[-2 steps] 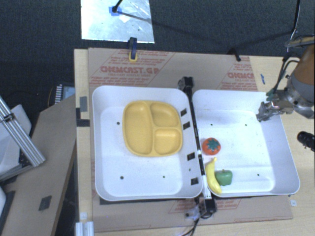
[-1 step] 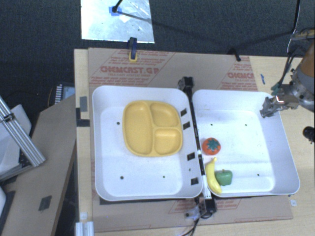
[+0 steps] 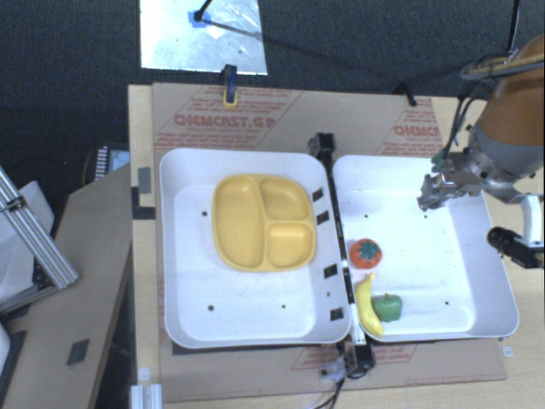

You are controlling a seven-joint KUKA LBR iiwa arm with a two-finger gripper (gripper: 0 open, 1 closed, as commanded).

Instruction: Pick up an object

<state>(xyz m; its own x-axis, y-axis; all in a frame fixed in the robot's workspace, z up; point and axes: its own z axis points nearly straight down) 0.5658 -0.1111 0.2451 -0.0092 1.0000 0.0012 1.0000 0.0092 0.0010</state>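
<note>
Three toy foods lie in the right bin (image 3: 443,262) near its left wall: a red tomato (image 3: 365,252), a yellow banana (image 3: 369,305) and a green pepper (image 3: 388,307) touching the banana. My gripper (image 3: 432,192) hangs over the bin's upper right part, well up and to the right of the tomato, with nothing visible between its fingers. The fingers look close together, but their state is unclear from this angle.
The left bin (image 3: 183,254) holds a yellow divided plate (image 3: 263,221). A black divider with clips runs between the bins. The bins rest on a cardboard sheet (image 3: 255,113). A metal frame stands at the far left.
</note>
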